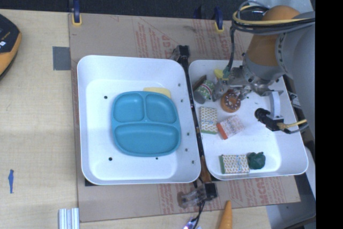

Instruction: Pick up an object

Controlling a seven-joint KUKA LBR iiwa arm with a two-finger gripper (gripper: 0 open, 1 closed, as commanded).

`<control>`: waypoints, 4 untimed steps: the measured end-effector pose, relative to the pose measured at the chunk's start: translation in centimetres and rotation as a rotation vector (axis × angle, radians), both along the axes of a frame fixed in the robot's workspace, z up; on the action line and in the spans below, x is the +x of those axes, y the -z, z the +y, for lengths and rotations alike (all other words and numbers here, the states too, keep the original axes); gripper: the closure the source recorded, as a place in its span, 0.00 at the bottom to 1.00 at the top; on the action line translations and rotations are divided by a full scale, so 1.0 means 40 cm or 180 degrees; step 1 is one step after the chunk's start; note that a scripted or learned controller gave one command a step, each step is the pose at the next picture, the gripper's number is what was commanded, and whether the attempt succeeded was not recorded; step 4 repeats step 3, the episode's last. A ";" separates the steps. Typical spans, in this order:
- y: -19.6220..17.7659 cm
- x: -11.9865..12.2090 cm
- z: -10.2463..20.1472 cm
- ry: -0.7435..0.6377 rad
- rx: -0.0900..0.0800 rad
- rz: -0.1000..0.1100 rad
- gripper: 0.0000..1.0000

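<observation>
Grey and orange, the arm sets its claw [231, 88] low over the round brown doughnut-like toy [231, 100] in the right white bin [292, 155]. Whether the claw is parted or clamped I cannot tell. Nothing looks lifted yet, so the pick seems barely begun.

blue divided plate [146, 123], left bin [91, 115], cluttered right bin [292, 155]

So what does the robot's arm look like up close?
The arm is big, smooth and grey, with a rounded orange band above the wrist. Black and yellow cables loop over the top of it. Lower down it gets silvery and metal, ending in the gripper over the right bin.
</observation>
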State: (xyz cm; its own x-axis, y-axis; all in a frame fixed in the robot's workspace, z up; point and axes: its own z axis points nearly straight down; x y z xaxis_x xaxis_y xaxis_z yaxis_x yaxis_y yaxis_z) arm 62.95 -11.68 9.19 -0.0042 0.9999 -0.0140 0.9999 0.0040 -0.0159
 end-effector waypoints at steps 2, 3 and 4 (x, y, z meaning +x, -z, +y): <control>-0.025 -0.229 -0.012 -0.0008 0.0042 -0.0031 1.00; -0.264 -0.201 0.159 -0.0021 0.0051 -0.0068 1.00; -0.264 -0.201 0.159 -0.0021 0.0051 -0.0068 1.00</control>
